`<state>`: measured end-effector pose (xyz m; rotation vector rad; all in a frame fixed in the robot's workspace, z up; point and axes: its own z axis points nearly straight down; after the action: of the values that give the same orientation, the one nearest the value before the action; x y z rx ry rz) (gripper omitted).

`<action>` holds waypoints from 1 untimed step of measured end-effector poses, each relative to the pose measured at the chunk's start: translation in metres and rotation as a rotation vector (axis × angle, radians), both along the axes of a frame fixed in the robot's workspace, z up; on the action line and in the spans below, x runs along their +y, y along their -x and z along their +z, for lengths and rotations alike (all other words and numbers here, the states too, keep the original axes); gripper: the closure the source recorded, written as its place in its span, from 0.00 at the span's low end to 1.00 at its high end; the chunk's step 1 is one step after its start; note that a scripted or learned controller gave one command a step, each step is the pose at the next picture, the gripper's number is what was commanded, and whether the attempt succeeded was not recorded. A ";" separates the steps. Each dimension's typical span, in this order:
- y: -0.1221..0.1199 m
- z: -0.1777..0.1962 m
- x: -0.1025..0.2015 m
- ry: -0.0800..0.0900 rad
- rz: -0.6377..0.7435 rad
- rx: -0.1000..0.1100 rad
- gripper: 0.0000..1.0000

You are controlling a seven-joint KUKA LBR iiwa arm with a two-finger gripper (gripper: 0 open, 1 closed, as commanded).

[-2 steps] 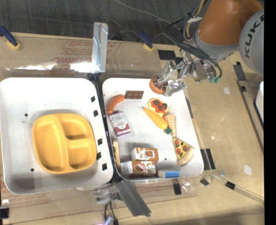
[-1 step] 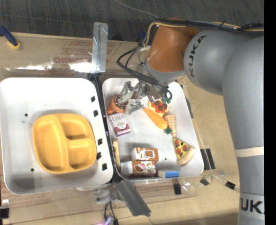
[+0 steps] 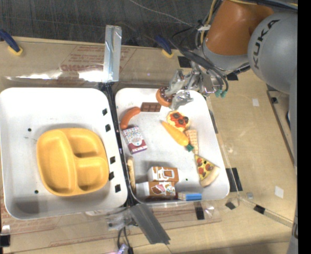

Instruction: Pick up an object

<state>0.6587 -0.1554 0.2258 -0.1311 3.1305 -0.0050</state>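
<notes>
My gripper (image 3: 180, 91) hangs over the far edge of the right bin (image 3: 216, 142), right beside a brown donut (image 3: 162, 96) and just above a small pizza slice (image 3: 177, 119). Whether it touches the donut I cannot tell. Several toy foods lie in this bin: a chocolate bar (image 3: 151, 107), a sausage (image 3: 129, 116), a carrot (image 3: 175, 134), a wafer (image 3: 192, 140), a second pizza slice (image 3: 206, 169), a purple carton (image 3: 135, 139), two brown cartons (image 3: 162, 174) and a blue-tipped pen (image 3: 190, 196).
The left bin (image 3: 12, 120) holds a yellow divided plate (image 3: 71, 160). A taped divider (image 3: 113, 136) separates the bins. The arm's orange band (image 3: 232, 25) and cables rise over the bench at the upper right. Blue clamps (image 3: 10, 41) sit at the back edge.
</notes>
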 end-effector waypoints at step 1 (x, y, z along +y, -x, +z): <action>-0.001 0.009 0.002 -0.001 0.004 0.001 1.00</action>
<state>0.6594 -0.1537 0.2347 -0.1381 3.1308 -0.0041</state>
